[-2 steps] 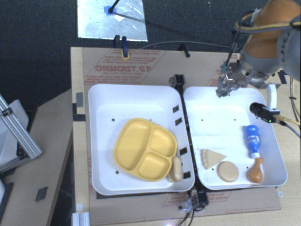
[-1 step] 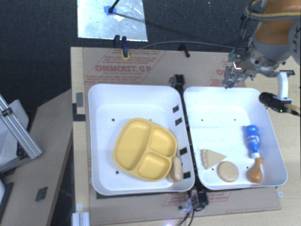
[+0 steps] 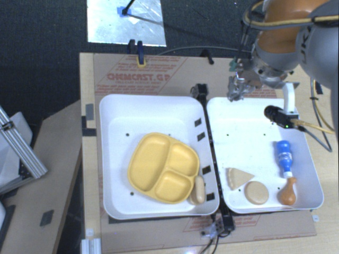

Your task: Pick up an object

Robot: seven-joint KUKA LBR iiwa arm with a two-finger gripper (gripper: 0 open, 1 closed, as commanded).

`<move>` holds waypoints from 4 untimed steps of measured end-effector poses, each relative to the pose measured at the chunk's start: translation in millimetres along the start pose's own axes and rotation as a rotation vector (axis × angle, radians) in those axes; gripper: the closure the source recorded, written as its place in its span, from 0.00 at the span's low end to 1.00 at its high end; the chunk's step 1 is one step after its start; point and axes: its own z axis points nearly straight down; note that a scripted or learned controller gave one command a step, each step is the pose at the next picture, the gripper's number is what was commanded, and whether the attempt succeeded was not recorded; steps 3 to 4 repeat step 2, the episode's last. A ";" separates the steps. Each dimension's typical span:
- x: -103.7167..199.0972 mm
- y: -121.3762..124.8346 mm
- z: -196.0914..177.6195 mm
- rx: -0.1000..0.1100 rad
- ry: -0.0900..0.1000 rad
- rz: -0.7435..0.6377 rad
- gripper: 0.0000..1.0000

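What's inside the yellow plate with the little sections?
The yellow plate in the left bin has nothing in its three sections. A small tan bread roll lies against its right edge, outside it. What is under the plate is covered.

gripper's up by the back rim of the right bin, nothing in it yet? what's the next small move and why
Probably bring the gripper forward over the right bin toward the blue bottle, then lower. It sits at the bin's back edge with nothing between its fingers, while all the right bin's items lie near the front. The bottle lies apart from the wedge, round piece and brown pear shape.
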 end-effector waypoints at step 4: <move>111.6 -6.4 2.7 0.000 0.000 0.000 1.00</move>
